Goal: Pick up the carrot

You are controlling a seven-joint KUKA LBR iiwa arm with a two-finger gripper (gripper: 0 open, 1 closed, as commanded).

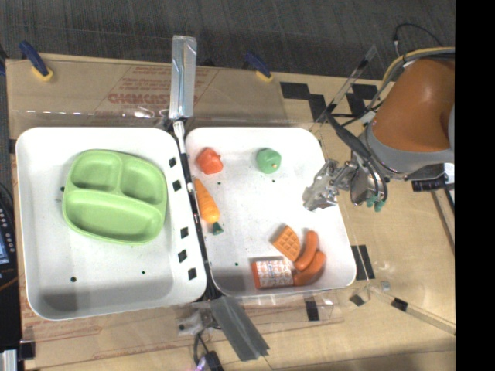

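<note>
a green tray (116,195) is held in the left bin (31,284); the carrot (206,202) lies in the right bin (232,277); the hand (321,192) is seen empty, its opening unclear

Carrot (206,202) – bin's (255,280) left wall

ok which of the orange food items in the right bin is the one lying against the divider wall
The carrot, long and tapered with a dark green tip, lies along the right bin's left wall. The waffle and sausages sit near the bin's front right corner.

Robot lab: clamped bench (93,83), white bins (31,207).
</note>
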